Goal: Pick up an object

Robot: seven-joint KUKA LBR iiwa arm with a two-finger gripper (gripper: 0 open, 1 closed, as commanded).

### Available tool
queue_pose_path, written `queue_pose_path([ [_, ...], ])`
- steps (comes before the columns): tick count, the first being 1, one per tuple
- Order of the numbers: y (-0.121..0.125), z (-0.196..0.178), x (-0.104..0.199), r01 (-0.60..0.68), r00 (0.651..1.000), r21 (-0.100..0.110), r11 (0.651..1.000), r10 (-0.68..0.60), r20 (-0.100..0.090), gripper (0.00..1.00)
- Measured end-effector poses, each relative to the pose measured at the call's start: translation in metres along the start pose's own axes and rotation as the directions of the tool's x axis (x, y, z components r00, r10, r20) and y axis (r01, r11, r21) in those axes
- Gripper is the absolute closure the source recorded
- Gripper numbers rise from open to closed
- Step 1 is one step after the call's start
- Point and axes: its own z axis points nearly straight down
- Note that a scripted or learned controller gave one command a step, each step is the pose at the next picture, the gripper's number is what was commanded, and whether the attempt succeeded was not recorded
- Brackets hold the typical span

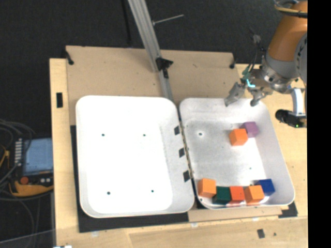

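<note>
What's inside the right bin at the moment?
The right bin holds seven blocks: an orange block touching a purple block mid-bin, plus a near-edge row of orange, green, orange, orange and blue. Anything beneath them is hidden.

Looks like a robotics lab: plywood surface (129, 66) with two white bins (90, 154), a metal camera pole (147, 32), loose cables (13, 133) on dark floor.
</note>
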Motion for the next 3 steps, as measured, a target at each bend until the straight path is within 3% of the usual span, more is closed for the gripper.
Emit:
queue_pose_path([
  [1, 0.000, -0.003, -0.001, 0.003, 1.000, -0.002, 1.000, -0.003, 0.004, 0.00],
  [3, -0.010, 0.089, 0.009, 0.004, 1.000, -0.001, 1.000, -0.004, 0.003, 0.00],
])
